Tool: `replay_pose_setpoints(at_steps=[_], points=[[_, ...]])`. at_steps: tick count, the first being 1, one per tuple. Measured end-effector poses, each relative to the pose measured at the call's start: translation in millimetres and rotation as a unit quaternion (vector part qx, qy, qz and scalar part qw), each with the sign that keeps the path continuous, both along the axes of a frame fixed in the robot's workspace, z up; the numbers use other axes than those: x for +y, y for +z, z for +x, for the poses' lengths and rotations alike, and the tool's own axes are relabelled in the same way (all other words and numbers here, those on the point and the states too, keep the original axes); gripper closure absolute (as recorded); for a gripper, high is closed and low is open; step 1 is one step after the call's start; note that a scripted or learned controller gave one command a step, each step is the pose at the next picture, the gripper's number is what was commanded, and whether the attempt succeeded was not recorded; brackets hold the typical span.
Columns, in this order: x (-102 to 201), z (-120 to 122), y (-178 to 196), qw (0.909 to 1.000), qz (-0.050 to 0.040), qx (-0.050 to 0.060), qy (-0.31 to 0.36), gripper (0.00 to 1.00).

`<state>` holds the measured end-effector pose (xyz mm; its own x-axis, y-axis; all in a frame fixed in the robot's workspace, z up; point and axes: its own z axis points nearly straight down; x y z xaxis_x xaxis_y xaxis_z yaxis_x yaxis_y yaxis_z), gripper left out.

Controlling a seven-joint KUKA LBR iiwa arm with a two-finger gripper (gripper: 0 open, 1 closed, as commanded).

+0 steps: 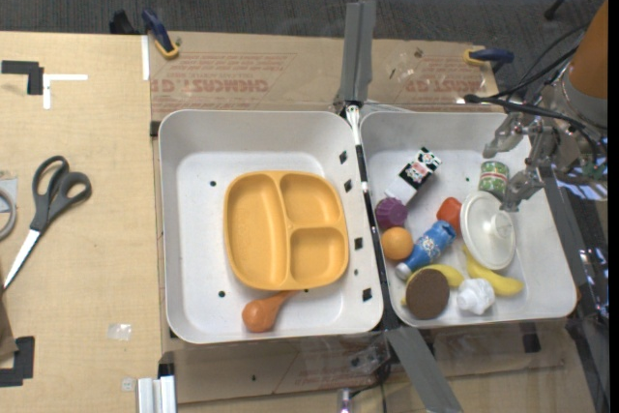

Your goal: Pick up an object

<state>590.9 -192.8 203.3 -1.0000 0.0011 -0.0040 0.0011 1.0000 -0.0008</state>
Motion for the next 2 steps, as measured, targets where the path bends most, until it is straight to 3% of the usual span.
replay_pose_setpoints(at_steps=[1,2], points=[[28.3,9.0,-110.1,0.9992,0.0004,0.0,-0.04,0.0],[92.3,-12.1,-110.6,0.9988,0.0005,0.0,-0.05,0.0]])
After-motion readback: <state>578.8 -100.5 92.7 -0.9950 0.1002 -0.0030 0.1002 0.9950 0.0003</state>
